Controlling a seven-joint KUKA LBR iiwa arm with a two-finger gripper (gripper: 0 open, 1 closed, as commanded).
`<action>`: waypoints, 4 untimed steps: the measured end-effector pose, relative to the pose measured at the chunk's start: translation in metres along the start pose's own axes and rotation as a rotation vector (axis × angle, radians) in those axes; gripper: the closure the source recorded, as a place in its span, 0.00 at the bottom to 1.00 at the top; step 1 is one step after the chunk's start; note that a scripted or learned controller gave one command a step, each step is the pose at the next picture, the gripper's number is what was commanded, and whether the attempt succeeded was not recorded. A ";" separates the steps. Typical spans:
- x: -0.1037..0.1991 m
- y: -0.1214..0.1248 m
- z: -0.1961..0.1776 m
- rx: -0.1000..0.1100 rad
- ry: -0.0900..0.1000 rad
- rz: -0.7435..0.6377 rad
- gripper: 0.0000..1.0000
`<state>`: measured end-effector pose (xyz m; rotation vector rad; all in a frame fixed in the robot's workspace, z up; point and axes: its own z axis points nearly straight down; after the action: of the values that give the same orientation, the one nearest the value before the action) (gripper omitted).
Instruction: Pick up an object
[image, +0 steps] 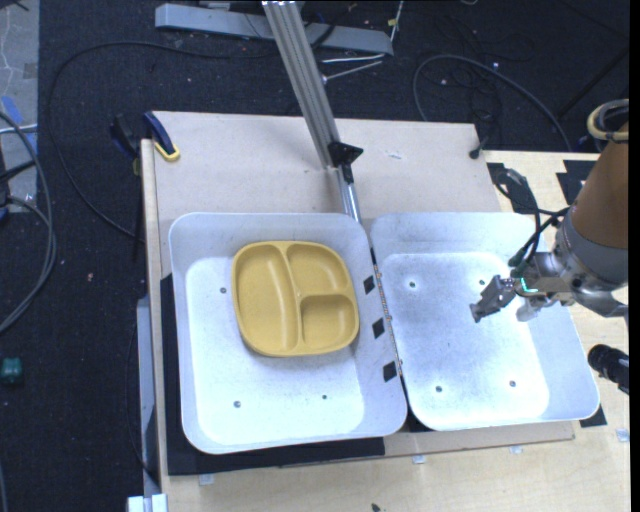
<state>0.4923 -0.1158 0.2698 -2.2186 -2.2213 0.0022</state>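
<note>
Yellow plate (296, 298), smooth plastic with rounded corners and three compartments (one long, two small), lies flat in the left bin (205, 400). Over the speckled white right bin (560, 395) hangs the tool (490, 300), dark fingers slightly apart, gripping nothing. A metal pole (308, 85) slants across the wooden surface (420, 165) behind.

We record a pale wooden surface (250, 165) set on a dark carpeted floor (70, 300). Black cables (60, 215) loop over the floor left of the surface and beyond its far edge. A grey metal pole (305, 75) slants up from the surface's far middle. A blue-and-yellow clamp (160, 138) grips its far-left corner. Lighting is even, overhead.
</note>
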 end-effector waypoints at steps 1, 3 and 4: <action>0.000 0.000 -0.001 -0.002 -0.001 0.000 0.00; 0.005 0.000 0.109 0.002 0.001 0.002 0.00; 0.010 0.001 0.153 0.002 0.001 0.002 0.00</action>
<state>0.4926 -0.1055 0.1164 -2.2191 -2.2178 0.0036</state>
